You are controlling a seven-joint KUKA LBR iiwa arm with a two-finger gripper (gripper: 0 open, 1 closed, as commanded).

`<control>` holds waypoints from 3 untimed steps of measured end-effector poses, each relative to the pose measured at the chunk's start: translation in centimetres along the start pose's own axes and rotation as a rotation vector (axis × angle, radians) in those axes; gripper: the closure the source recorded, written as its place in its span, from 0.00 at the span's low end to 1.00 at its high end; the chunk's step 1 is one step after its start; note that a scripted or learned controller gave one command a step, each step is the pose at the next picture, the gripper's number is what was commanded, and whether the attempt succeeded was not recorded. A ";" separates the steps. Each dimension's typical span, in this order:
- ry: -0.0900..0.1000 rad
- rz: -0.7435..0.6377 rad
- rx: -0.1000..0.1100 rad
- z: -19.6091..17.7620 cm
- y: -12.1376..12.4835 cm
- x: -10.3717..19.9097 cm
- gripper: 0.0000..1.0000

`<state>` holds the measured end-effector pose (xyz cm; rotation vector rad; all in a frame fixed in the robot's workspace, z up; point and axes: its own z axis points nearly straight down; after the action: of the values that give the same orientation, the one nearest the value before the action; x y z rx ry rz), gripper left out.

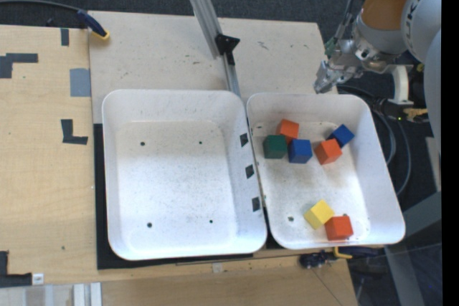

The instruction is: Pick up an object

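The right bin [373,127] holds several small blocks. An orange block [288,129], a green block [274,147] and a blue block [300,151] cluster near its back left. Another orange block [328,151] and a blue block [342,135] lie to their right. A yellow block [319,213] and an orange-red block [338,227] sit near the front edge. My gripper [327,78] hangs above the back rim of the right bin, well clear of the blocks, with nothing visible in it.
The left bin [176,175] stands beside the right one. A slanted metal rail [204,7] crosses the back of the bench. Black cables [401,125] hang at the right of the bin.
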<state>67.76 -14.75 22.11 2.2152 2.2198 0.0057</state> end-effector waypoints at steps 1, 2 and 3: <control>0.001 0.001 0.007 0.2 0.0 0.0 1.00; 0.003 -0.004 0.008 -0.9 -1.9 5.6 1.00; 0.003 -0.005 0.008 -0.6 -3.3 11.6 1.00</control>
<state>64.41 -3.15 22.64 2.2155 2.2307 0.0009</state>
